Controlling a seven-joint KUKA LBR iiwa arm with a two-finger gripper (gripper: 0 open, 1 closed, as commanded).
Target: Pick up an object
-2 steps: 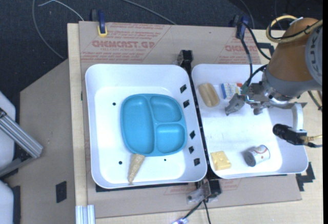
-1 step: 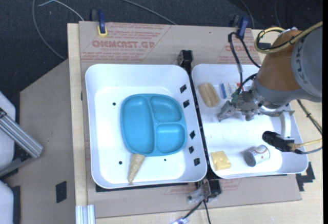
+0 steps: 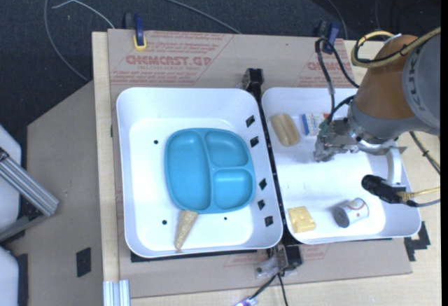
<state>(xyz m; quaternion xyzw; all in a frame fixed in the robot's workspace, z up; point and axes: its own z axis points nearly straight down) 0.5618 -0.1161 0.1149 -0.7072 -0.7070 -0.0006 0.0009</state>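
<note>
Item 1, nearest edge of the right bin (image 3: 294,98): a yellow cheese-like block (image 3: 301,218) in the near left corner, lying flat and free.

Item 2: a small grey-and-white cylinder (image 3: 350,212), on its side, just right of the yellow block but not touching it. A black fitting with a yellow cable (image 3: 383,188) overhangs the bin rim just beyond it.

Item 3, nearest edge of the left bin (image 3: 129,157): a tan cone-shaped piece (image 3: 184,227), its blunt end touching the near rim of the blue divided plate (image 3: 208,169). The plate sits mid-bin, three compartments, all bare.

Item 4, middle of the right bin: the pincer (image 3: 325,145), low over bare white floor, under the grey arm with the orange band (image 3: 388,87). Whether it is spread or closed cannot be told; nothing is seen between its tips.

Item 5, far part of the right bin: a tan bread-like block (image 3: 285,129), just left of the pincer and apart from it, and a small white-and-blue packet (image 3: 313,121) beside it, partly hidden by the wrist.

Item 6, farthest: the counter (image 3: 175,52), brown board with red lettering.

Status, by judgement: the pick is not done. All candidate objects rest on the bin floors. The bread-like block and the packet lie closest to the pincer and are the likeliest targets. Closing on one and lifting remain.
</note>
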